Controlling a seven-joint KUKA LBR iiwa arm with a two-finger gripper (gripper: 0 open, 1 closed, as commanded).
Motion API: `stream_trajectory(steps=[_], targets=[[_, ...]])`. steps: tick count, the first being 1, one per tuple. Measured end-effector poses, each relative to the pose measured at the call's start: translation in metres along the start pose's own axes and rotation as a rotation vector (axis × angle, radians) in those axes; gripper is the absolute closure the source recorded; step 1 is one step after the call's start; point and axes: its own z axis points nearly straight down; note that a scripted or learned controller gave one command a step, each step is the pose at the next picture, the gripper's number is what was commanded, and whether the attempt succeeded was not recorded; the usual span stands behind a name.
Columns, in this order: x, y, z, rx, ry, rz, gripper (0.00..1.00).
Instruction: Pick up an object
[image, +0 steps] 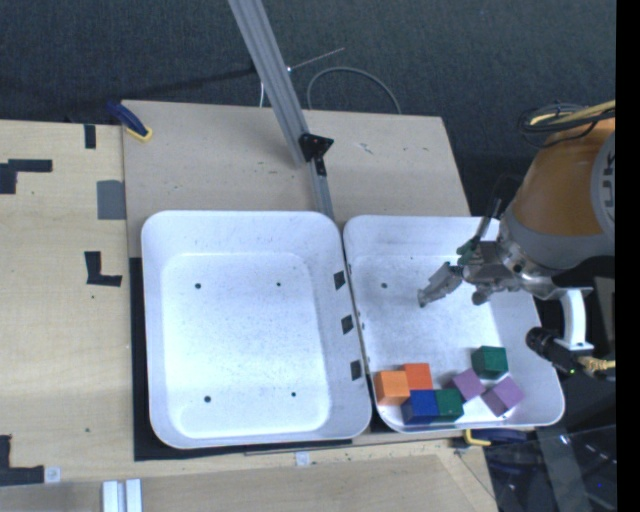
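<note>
Seven blocks (440, 392) crowd the right bin's (400, 240) near edge.

Blocks (440, 390) cluster at the right bin's (400, 240) near edge

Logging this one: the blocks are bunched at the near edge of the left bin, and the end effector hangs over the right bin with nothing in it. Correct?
One error: the camera view shows the blocks bunched at the near edge of the right bin, not the left bin. The rest stands: the end effector hangs over the right bin with nothing in it.
</note>
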Motion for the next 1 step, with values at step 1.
stream_trajectory(steps=[1], targets=[[-0.0610, -0.0142, -0.1717, -0.010, -0.005, 0.002, 0.00]])
